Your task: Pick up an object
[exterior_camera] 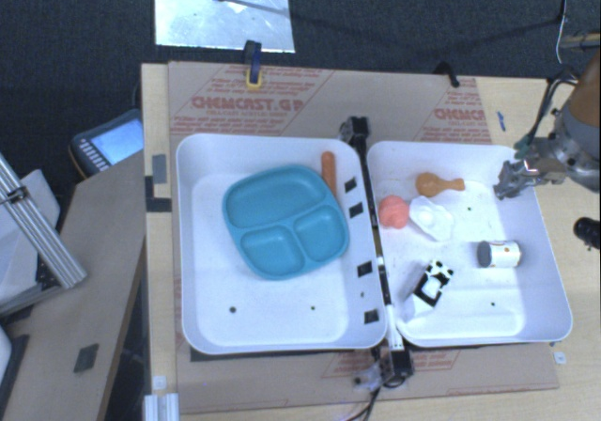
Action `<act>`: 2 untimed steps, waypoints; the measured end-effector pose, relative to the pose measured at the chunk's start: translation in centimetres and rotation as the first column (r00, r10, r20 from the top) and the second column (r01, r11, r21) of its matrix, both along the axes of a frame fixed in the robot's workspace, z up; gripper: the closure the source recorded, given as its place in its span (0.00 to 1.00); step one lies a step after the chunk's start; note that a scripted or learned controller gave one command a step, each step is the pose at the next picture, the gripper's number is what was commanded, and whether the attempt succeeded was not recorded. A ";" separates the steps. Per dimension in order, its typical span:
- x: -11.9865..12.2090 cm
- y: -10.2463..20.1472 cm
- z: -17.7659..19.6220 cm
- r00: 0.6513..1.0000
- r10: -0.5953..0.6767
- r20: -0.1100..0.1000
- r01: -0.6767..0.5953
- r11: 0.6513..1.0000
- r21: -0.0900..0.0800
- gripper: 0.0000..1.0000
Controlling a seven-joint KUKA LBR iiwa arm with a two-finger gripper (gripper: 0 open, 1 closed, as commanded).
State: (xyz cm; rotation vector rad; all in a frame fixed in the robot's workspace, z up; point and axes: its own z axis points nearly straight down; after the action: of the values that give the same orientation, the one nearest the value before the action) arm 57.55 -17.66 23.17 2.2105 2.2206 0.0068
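Observation:
The right bin (540, 250) holds several small objects: a tan drumstick-shaped toy (439, 184), a pink ball (393, 211), a white crumpled piece (432, 218), a small grey and white cylinder (498, 254) and a black and white toy (431, 283). My gripper (515, 178) hangs over the right bin's far right rim, apart from all of them, with the grey arm behind it at the right edge. Nothing shows between its fingers.
The left bin (202, 316) holds a blue divided plate (285, 232) and an orange stick (329, 171) by its far right corner. Black clips run along the divider (366, 241) between the bins. A tablet (108, 142) lies left of the bench.

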 end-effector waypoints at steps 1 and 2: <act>0.1 0.0 -0.3 1.000 0.000 -0.005 0.000 1.000 0.002 1.00; 0.9 5.2 -1.3 1.000 0.005 -0.007 -0.005 1.000 0.004 1.00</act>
State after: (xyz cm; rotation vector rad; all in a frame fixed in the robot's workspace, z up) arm 58.48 -12.50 21.88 2.2111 2.2317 0.0036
